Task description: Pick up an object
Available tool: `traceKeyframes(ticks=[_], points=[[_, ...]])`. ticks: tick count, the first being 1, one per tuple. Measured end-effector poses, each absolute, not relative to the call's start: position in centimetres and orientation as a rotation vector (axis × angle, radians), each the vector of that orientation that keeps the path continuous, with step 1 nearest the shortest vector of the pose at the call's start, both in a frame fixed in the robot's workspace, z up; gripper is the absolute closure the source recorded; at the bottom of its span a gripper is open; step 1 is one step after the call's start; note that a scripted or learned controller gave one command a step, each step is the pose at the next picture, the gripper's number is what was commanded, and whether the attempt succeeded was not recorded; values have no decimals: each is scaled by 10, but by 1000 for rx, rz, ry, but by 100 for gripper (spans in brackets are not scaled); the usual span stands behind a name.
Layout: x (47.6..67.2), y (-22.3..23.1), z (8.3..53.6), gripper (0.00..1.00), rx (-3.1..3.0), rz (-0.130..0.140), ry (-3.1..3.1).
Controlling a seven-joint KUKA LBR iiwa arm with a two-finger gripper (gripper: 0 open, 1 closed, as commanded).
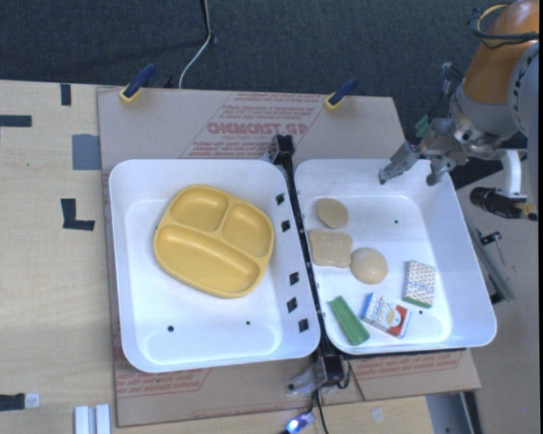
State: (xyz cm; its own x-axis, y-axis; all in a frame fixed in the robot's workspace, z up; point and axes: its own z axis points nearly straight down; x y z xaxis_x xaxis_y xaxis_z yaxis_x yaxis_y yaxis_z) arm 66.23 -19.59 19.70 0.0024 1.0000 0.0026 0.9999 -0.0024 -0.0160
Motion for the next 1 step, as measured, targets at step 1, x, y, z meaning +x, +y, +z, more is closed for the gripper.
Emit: traceKeyframes(ticks=[1], points=[[665,-195,208,0,-2219,2,-2222]])
